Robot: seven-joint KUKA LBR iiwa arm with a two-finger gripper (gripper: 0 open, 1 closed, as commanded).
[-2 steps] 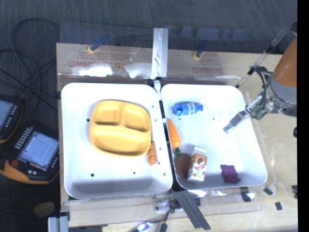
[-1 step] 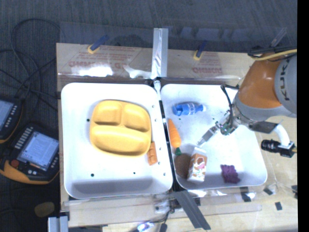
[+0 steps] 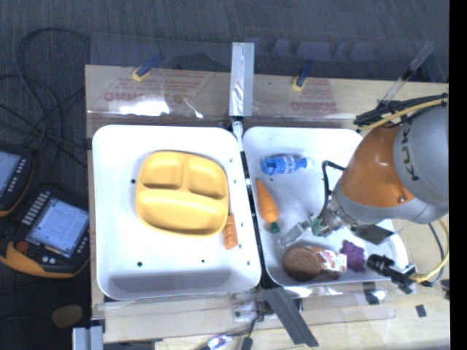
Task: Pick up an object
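We see the gripper (image 3: 315, 226) low in the right bin (image 3: 306, 135), grip state unreadable; crowded brown object (image 3: 300, 262) and purple toy (image 3: 353, 254) risk a miss.

yellow tray (image 3: 182, 192) left bin (image 3: 117, 268), gripper (image 3: 315, 226) right bin (image 3: 292, 141)

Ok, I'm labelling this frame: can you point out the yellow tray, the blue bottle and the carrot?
yellow tray (image 3: 182, 192): camera view, on its central ridge, left bin.
blue bottle (image 3: 281, 165): camera view, on its body, right bin.
carrot (image 3: 268, 203): camera view, on its orange middle, right bin.
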